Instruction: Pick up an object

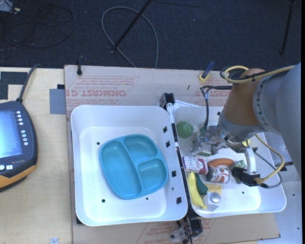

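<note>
Hung low over the right bin (pixel 274 200), wrist down among the clutter, jaws (pixel 209 145) hidden in the tangle of metal and cable; whether spread or pressed together, could not tell. Nearest candidate judged to be the green ball (pixel 184 129), just beside the jaws toward the left bin (pixel 84 131), round, so no long axis to match. Below lay a small bottle (pixel 217 175), a banana (pixel 193 184) pointing bin-front to back, and an orange piece (pixel 223 162). Nothing visibly gripped.
</note>
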